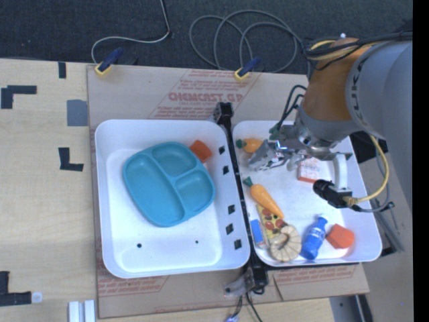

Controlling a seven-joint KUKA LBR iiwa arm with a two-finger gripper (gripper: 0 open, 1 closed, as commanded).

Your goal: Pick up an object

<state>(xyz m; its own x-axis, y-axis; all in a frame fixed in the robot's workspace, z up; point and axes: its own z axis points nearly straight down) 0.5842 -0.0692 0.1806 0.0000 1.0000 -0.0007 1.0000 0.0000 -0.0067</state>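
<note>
**Right bin: pick candidates, front to back**

Front edge: blue bottle point(314, 239), orange block point(340, 236), round pastry toy point(285, 242). All likely light, stiff plastic; the bottle looks slippery, best taken across its body. Mid-bin: toy carrot point(263, 196), tapered, best gripped at the thick end, lying just below-left of the gripper point(273, 154). Far corner: small orange-and-green toy point(251, 144), just left of the gripper. Finger spread: cannot tell.
</note>
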